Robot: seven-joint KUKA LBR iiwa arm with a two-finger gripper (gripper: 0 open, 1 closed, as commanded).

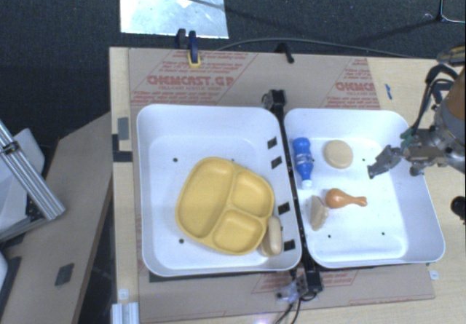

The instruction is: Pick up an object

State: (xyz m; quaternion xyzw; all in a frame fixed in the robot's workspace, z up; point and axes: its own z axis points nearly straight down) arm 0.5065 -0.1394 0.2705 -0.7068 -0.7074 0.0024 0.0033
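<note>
Two shallow white bins sit side by side on the surface (408,82), which is covered with a brown sheet printed in red lettering. The left bin (156,191) holds a yellow divided tray (222,202) with three compartments, lying at a slant near the middle, and a pale bread roll (273,236) rests against the tray's lower right corner, close to the wall between the bins. The right bin (419,231) holds four small things, all gathered in its left half: a blue bottle (302,157) lies just beside the dividing wall, a round beige bun (338,154) sits near it to the right, an orange drumstick (344,199) lies below the bun with its thin end pointing right, and a pale wedge of bread (318,212) lies just beside the drumstick's thick end on the lower left. The arm (453,119) reaches in from the right, and its end effector (381,162) hangs over the right part of the right bin, to the right of the bun and above and to the right of the drumstick, apart from both. Nothing lies between its dark tip and those things, and no object is seen in it; whether it stands wide or narrow cannot be told from this view. A small clamp (191,46) grips the sheet's far edge.
</note>
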